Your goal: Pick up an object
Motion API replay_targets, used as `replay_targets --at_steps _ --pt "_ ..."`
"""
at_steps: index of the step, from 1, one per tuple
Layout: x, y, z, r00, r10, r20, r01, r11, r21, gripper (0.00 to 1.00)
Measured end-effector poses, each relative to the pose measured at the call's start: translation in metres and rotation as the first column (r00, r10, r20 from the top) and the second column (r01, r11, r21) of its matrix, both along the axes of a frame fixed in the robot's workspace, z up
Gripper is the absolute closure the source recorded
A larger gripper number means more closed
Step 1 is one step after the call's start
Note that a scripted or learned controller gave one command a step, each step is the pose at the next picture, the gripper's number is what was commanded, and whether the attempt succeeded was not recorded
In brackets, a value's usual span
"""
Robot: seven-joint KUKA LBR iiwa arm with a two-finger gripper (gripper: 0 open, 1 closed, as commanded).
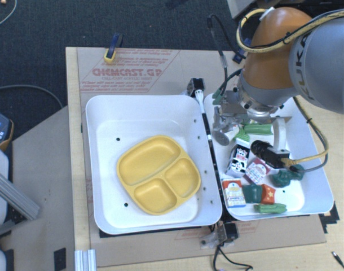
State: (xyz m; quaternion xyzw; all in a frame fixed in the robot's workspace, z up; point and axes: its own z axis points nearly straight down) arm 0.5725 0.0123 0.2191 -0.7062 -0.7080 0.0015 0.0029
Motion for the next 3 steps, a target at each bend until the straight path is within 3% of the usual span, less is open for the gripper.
replay_targets --at_steps 1,2,3 --pt "-0.039 0.035 0.012 1.0 0.001 0.001 -0.001 1.0 0.0 1.0" --pt "-0.07 0.076 -0.005 1.0 0.002 -0.001 -0.002 1.0 0.0 1.0" --pt "-0.076 0.075 0.009 1.0 -0.002 0.008 0.003 1.0 -0.001 1.0"
